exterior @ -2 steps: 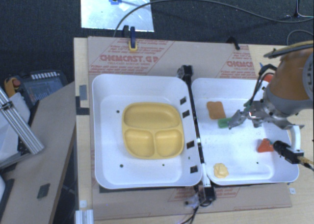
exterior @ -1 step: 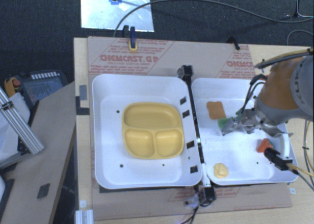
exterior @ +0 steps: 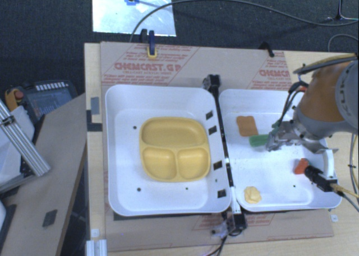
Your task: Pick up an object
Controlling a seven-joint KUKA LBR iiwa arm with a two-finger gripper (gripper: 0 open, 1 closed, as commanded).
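In the right bin (exterior: pixel 269 204) lie a flat brown piece (exterior: pixel 246 125), a small green piece (exterior: pixel 257 140), a pale yellow lump (exterior: pixel 252 194) near the front wall and a small orange-red piece (exterior: pixel 301 166). My gripper (exterior: pixel 274 140) reaches in from the right and hangs low over the bin. Its tip is right at the green piece's right end. I cannot see whether anything is held.
The left bin (exterior: pixel 120 154) holds a yellow divided plate (exterior: pixel 173 148) with three compartments. A black-clipped divider (exterior: pixel 219 137) separates the two bins. The grey and orange arm (exterior: pixel 328 101) covers the right bin's far right side.
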